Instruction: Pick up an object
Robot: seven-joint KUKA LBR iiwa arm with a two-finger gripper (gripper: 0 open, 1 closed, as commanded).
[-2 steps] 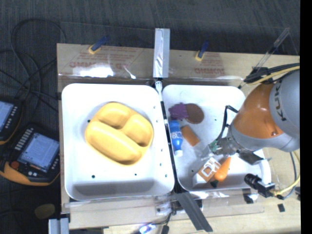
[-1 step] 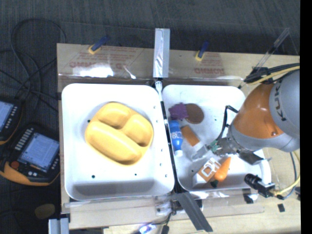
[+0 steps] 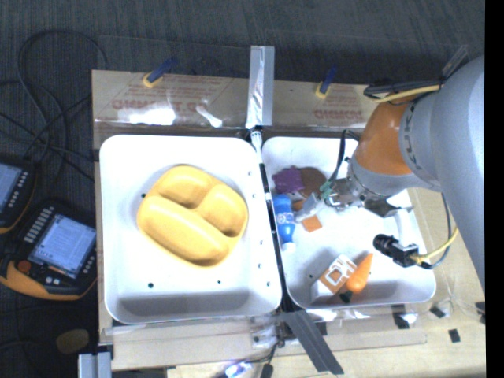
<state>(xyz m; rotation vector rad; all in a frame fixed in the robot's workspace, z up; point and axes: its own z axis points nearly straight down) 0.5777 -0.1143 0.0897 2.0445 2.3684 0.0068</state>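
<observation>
while the grey arm (image 3: pixel 441 132) reaches in from the right over the right bin (image 3: pixel 409 290), its gripper (image 3: pixel 335 193) sits low near the bin's upper middle, just beside a purple object (image 3: pixel 288 179), a brown object (image 3: pixel 312 181) and a small orange square (image 3: pixel 312 224) — whether it is apart or together i cannot tell. a blue bottle (image 3: pixel 283 220) lies along the divider, an orange carrot (image 3: pixel 360 272) touches a white-and-orange block (image 3: pixel 337 274) near the front wall, and a large yellow object (image 3: pixel 193 213) lies in the left bin (image 3: pixel 126 290).
</observation>
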